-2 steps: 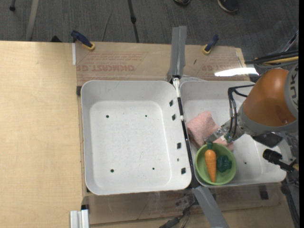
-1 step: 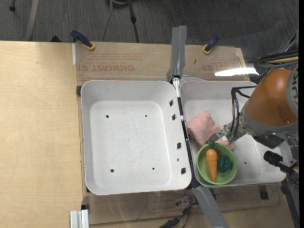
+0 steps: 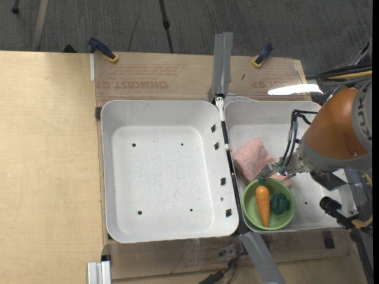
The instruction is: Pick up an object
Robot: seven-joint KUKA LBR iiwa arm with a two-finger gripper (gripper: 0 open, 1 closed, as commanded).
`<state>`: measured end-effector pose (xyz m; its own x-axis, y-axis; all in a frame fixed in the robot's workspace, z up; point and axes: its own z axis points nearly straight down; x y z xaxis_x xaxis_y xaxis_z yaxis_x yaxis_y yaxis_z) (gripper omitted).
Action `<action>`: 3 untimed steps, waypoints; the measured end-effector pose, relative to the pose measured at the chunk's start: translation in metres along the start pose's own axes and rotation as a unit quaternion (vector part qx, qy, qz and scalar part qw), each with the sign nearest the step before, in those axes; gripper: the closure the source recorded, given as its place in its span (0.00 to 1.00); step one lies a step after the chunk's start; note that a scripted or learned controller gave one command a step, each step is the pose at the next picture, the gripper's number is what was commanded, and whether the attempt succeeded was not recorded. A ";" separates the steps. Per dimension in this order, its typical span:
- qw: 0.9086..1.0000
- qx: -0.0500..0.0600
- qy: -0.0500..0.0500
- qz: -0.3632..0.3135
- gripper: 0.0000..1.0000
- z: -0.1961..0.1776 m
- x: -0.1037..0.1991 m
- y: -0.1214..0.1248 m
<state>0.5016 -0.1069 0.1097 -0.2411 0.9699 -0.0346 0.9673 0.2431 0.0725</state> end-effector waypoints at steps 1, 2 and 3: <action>0.996 -0.007 -0.001 -0.094 0.00 -0.003 0.007 0.007; 1.000 -0.002 0.000 -0.027 0.00 -0.001 0.004 0.002; 0.993 -0.008 -0.001 -0.116 0.00 -0.003 0.008 0.008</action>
<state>0.5068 -0.0972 0.1133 -0.4575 0.8875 -0.0549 0.8842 0.4606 0.0781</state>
